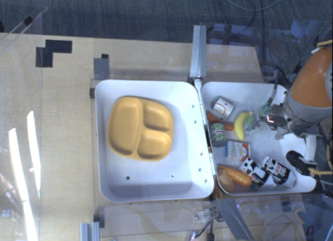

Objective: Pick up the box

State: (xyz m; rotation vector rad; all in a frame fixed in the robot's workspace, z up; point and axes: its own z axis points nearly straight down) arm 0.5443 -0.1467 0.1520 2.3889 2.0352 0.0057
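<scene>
The fingers' spread you couldn't tell; the gripper (264,118) hung just right of the banana (240,124), the box (237,150) just below that banana.

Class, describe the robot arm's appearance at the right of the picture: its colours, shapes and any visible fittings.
The arm has a rounded, glossy orange band above a smooth grey wrist section. Below that, metal fittings catch the light near the gripper, which reaches over the right bin. The gripper is too small and cluttered to describe in detail.
</scene>
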